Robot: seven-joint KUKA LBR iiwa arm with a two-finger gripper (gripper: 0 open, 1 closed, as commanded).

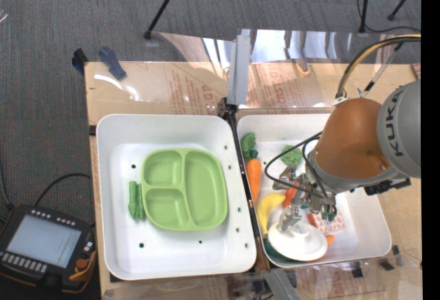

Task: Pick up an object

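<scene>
From above, the wooden bench (172,89) carries two shallow white bins side by side. The left white bin (113,133) holds a light green plastic divided plate (184,189) with three compartments, lying flat near the middle, and a small dark green pea-pod toy (135,199) just beside the plate's left edge.

The right white bin (371,230) holds a cluster of toy food: an orange plastic carrot (254,177) along its left wall with a green leafy piece (247,144) above it, a yellow banana (269,208) just below the carrot, and a round white plate (298,242) near the bin's front edge.

The grey arm with its orange band (350,144) reaches in from the right and hangs over this bin. Its pincer (302,204) sits low among the items, just above the white plate and beside the banana; I cannot tell how the pincer is set, nor whether anything is in it.

A black handheld control pendant (45,245) lies on the grey carpet (41,30) at lower left.
</scene>
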